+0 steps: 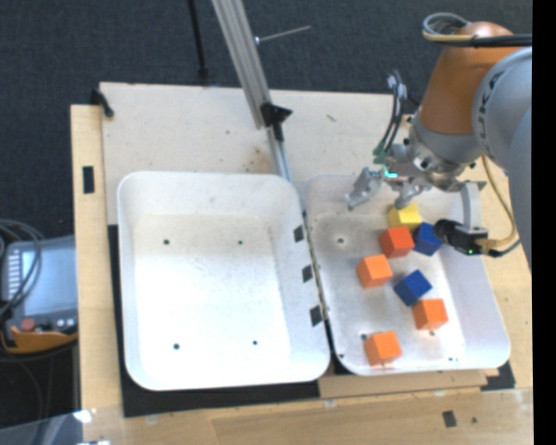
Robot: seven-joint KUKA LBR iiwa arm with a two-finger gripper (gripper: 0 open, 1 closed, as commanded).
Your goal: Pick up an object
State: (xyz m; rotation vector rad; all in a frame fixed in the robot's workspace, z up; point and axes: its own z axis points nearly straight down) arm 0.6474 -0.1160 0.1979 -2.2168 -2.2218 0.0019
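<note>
Small cubes are seen in the right bin [473, 327]: a yellow cube [408, 215] beneath the gripper [385, 191], whose jaws are spread and hold nothing.

I count seven small blocks, all in the right bin [482, 327], right-centre of the frame. A yellow block [407, 214] sits topmost, touching a red-orange block [398, 241] just below it. A blue block [427, 238] lies just right of that one. An orange block [374, 271] rests lower left, a second blue block [412, 286] tilted near it. Two more: orange block [430, 313] lower right, orange block [383, 347] at the bin's bottom edge, well apart.
</note>
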